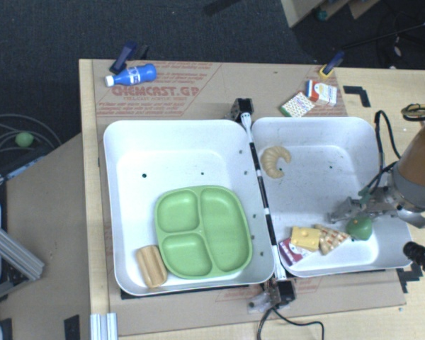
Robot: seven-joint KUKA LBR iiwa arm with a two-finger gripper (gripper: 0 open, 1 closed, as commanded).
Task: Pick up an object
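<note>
My gripper (355, 211) reaches in from the right, low over the right bin (319, 137). Directly below and touching its tip in this view lies a small green round object (360, 228). Left of that sit a yellow cheese wedge (305, 238), a tan waffle-like piece (331, 241) and a red and white packet (290, 251). A croissant (275, 159) rests near the bin's far left corner. I cannot see whether the green object is gripped.
The left bin (127, 154) holds a green divided plate (202, 230) and a tan bread-like block (151, 265) at its front left. Outside the bins, a blue and white bottle (131, 75) and small boxes (309, 99) lie on the bench behind.
</note>
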